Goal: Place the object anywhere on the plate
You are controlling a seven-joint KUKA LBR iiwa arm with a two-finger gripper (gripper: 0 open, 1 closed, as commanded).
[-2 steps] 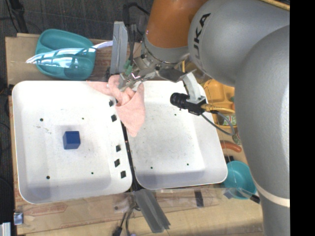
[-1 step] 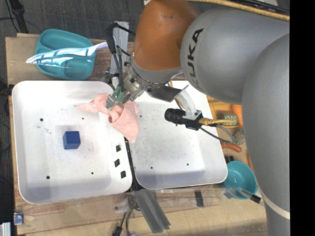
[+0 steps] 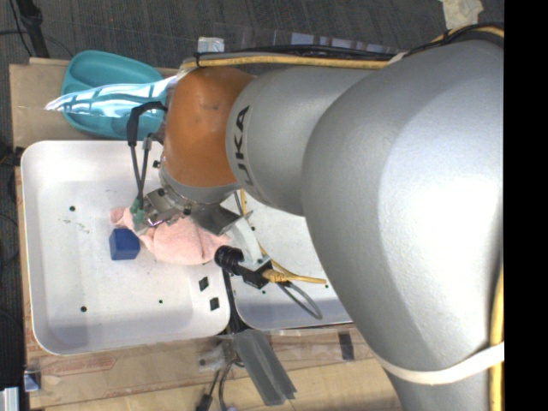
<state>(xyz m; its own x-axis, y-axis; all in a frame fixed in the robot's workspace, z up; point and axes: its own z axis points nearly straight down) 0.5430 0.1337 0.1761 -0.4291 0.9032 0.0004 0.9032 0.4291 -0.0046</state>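
Observation:
A pink plate (image 3: 181, 242) lies in the left white bin (image 3: 51, 255), partly covered by the arm. A small blue block (image 3: 124, 244) sits at the plate's left edge, overlapping its rim. My gripper (image 3: 147, 215) hangs over the plate's upper left part, just up and right of the blue block. The wrist and orange band (image 3: 201, 127) hide most of the gripper from above.
A teal bag (image 3: 107, 88) lies beyond the left bin's far edge. The big grey arm covers most of the right bin (image 3: 282, 315). Yellow and black cables (image 3: 282, 276) trail over the divide between the bins.

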